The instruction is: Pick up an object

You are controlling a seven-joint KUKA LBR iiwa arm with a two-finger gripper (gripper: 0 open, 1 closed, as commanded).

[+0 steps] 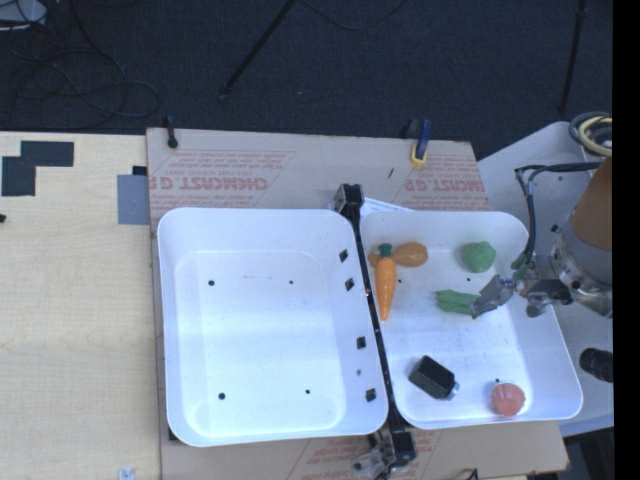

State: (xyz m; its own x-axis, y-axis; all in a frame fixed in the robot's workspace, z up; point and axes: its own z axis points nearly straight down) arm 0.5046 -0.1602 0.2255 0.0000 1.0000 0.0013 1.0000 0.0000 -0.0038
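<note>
objects for picking all sit in the right bin (545, 368), and i see my arm (590, 238) reaching in low from the right, its hand (490, 296) over the flat green piece (456, 301); whether it is wide or narrow i cannot tell. left bin (190, 268) is smooth white plastic. around the hand: carrot (385, 286), black block (433, 377), round green lump (479, 256), orange lump (410, 255), pink ball (507, 399).

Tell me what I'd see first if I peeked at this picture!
Probably the bright orange carrot lying near the left wall of the right bin, with an orange lump touching its top. To their right, the gripper reaches down beside a flat green piece, and a pink ball sits near the bin's front right corner.
</note>
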